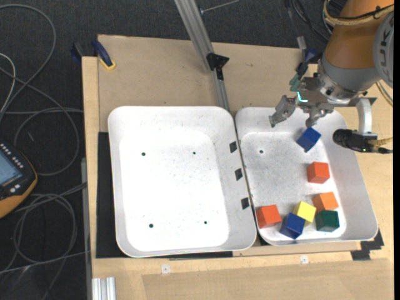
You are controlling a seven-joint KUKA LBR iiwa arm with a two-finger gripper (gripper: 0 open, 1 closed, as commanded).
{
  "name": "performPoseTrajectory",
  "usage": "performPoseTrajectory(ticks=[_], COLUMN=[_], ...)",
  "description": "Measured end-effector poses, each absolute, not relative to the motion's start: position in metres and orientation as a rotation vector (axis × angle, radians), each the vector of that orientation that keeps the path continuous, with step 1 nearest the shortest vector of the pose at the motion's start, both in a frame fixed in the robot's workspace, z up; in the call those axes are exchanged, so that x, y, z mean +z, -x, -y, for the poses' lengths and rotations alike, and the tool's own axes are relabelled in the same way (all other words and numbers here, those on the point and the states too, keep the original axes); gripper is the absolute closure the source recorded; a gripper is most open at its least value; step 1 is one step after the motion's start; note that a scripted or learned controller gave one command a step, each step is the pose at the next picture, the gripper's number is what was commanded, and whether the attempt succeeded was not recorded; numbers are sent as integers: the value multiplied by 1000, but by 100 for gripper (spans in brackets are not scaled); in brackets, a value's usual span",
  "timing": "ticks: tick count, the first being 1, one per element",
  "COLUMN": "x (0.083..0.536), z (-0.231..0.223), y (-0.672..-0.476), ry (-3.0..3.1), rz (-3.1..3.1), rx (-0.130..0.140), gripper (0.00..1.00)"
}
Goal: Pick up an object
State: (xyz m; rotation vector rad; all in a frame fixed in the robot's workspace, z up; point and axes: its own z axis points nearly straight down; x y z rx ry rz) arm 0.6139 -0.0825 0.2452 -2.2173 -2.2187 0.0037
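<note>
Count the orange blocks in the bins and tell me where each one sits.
3, all in the right bin: orange block right of middle, orange block just above the green block, orange block near the front left corner. None looks hidden.

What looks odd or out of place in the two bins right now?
One blue cube sits tilted on a corner just under the gripper, apart from the other blocks clustered in the right bin's near corner. Whether the fingers grip it is unclear.

pincer (302,112) open — above blue cube (308,139), right bin (359,186)
</note>
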Motion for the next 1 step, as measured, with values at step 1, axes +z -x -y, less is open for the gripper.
performPoseTrajectory(ticks=[1], x=[247], z=[83], y=[-615], ry=[2220], rz=[2221], rx=[0], gripper=[0])
